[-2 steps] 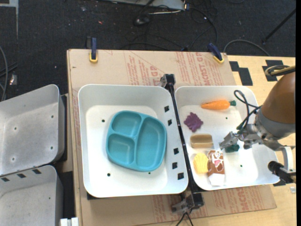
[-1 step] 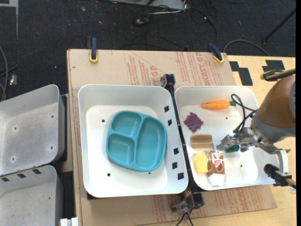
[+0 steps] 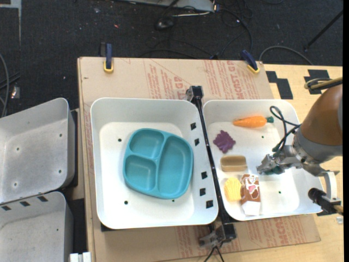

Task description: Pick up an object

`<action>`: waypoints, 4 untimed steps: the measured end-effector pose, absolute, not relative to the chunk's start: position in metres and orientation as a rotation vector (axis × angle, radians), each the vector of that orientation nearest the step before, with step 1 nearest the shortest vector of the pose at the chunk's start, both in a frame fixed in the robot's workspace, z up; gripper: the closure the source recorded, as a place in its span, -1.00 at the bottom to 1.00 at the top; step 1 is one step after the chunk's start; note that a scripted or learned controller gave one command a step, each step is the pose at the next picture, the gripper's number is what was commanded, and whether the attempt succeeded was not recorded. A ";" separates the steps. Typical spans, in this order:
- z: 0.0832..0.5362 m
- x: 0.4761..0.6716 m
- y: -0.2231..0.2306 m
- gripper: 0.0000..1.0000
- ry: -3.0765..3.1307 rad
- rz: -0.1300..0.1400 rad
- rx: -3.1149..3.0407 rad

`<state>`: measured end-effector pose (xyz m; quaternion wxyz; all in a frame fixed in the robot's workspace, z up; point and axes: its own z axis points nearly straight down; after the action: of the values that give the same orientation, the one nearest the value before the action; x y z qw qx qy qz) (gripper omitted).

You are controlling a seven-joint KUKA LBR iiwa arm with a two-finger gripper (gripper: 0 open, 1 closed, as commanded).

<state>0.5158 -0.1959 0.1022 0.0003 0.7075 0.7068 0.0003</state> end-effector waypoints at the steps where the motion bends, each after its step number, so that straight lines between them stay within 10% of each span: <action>1: 0.165 0.516 -0.193 1.00 2.220 0.004 2.215; 4: 0.256 0.547 -0.153 1.00 2.228 0.003 2.213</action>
<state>0.5473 -0.1534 0.2558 0.0004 0.7047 0.7095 0.0008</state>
